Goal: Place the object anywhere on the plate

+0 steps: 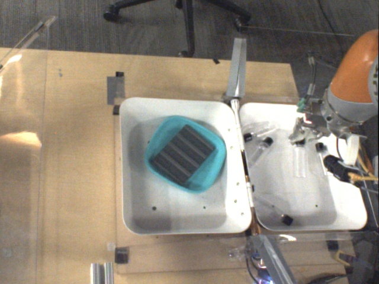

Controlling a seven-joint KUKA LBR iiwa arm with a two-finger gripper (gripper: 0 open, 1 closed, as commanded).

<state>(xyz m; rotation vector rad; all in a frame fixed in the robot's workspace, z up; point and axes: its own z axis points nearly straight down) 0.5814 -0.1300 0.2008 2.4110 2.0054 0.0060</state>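
camera view: i judge the placing done. the dark ridged block point(180, 152) lies on the teal plate point(214, 164) in the left bin point(133, 212). the gripper point(308, 129) hangs at 3 o'clock over the right bin point(349, 215); whether it's spread, i cannot tell. next: pull clear. 1 block, 1 plate, 2 bins.

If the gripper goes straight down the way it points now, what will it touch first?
Most likely the bare floor of the right bin: the gripper hangs above it, though depth is unclear from this slanted view.
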